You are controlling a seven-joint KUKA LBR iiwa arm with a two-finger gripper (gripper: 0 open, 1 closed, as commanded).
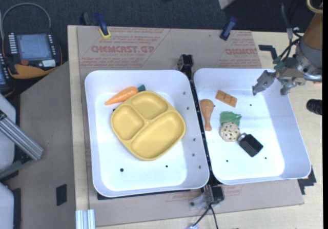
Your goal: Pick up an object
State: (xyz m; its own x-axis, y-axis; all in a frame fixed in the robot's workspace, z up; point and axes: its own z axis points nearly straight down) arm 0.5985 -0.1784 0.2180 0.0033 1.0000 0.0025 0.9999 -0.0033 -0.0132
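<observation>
The right bin (287, 120) holds several small items: a brown cracker (226, 98), a tan drumstick (206, 111), a green piece (230, 118), a chocolate-chip cookie (229, 131) and a black block (250, 144). My gripper (274, 82) hangs over the bin's upper right part, its two fingers spread apart with nothing between them. It stands to the right of and above the cracker, apart from every item.
The left bin (102, 161) carries a yellow divided plate (148, 125) with an orange carrot (121, 95) by its upper left rim. A black clamp (185, 62) sits between the bins at the top. A pendant (32, 51) lies off the bench at the left.
</observation>
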